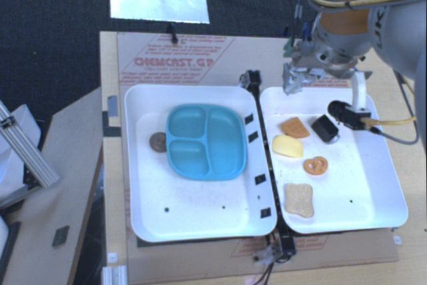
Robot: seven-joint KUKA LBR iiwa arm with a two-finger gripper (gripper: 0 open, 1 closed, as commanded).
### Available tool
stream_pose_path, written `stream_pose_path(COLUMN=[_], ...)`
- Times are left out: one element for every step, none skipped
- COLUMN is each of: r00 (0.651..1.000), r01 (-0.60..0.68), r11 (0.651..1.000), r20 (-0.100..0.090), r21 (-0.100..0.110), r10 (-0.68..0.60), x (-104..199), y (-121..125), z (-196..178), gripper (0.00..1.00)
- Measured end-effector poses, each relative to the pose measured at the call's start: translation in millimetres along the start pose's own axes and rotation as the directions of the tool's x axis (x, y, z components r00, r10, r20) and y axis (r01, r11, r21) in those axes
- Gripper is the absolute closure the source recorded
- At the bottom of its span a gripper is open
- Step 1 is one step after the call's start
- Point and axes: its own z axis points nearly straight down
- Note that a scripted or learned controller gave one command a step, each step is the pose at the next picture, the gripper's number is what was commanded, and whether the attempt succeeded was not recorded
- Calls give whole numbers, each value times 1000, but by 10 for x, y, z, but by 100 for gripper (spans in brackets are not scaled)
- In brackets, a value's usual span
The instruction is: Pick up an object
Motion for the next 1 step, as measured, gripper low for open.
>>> stream_pose_path(r00=[1000], r01=[2], r11=[1000], r20=[-1], r21=[-1], r10=[-2], x=[580], y=[88], z=[15], gripper=[100])
